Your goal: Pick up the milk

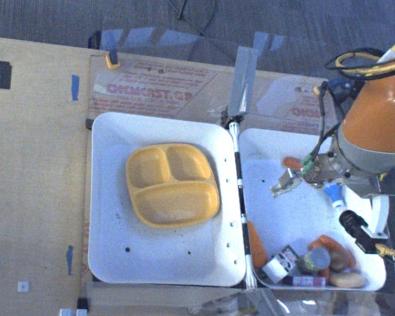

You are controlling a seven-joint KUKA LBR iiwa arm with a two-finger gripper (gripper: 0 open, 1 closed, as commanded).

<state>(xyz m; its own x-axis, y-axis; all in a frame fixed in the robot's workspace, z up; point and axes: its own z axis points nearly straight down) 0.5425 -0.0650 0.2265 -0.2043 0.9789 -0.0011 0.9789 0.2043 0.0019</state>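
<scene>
The milk looks like the small white carton with dark print (279,265), lying at the front edge of the right bin (276,215) among other items. My gripper (284,182) hangs over the back middle of that bin, well behind the carton and apart from it. Its fingers point to the left and stand open with nothing between them. A blue and white item (334,196) lies partly hidden under the wrist.
An orange carrot (255,245) lies along the right bin's left wall. A grey-topped can (318,258), a red-orange item (334,248), a tan roll (348,280) and a purple bar (307,280) crowd the front right corner. A yellow divided plate (172,185) sits in the left bin (105,235).
</scene>
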